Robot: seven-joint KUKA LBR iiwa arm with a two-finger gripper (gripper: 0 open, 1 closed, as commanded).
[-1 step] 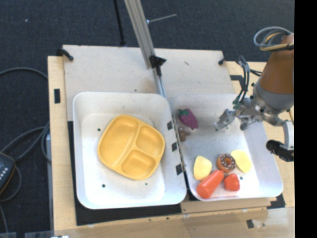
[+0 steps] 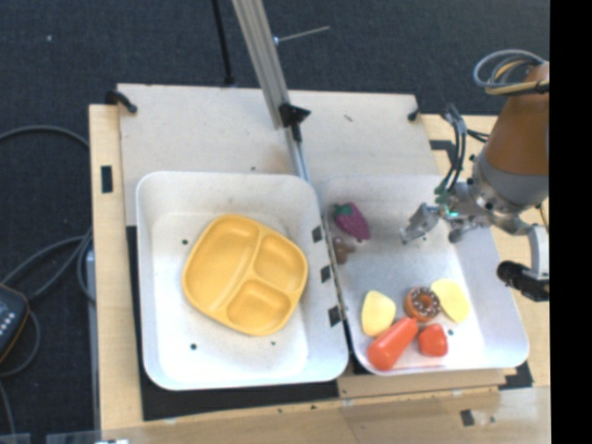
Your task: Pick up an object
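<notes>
Camera view, top-down at a slant: table point(image 2: 185, 118) carries two shallow white bins side by side. Left bin point(image 2: 157, 202) holds a yellow divided tray point(image 2: 245, 273), sitting roughly centre, rotated a bit.

Right bin point(image 2: 499, 331) holds the pickable items. Purple toy point(image 2: 351, 220) sits at about 10 o'clock in the bin, near the divider; a small brownish piece point(image 2: 342, 246) lies just below it, too small to identify. Cluster at 6 o'clock, near the front rim: pale yellow piece point(image 2: 376, 312) on the left, orange carrot-like piece point(image 2: 393, 342) touching it from below, donut point(image 2: 424, 303) with dark sprinkled top in the middle, red piece point(image 2: 432, 340) just below the donut, second yellow piece point(image 2: 451, 299) touching the donut at 3 o'clock.

Arm comes in from 3 o'clock, orange band visible above the wrist. Gripper point(image 2: 437, 222) hangs over the bin's upper right area, around 1 o'clock from bin centre, well apart from the 6 o'clock cluster and from the purple toy. Fingers spread apart, released, nothing between them.

Aluminium strut point(image 2: 264, 49) runs diagonally from 12 o'clock down to the gap between the bins.
</notes>
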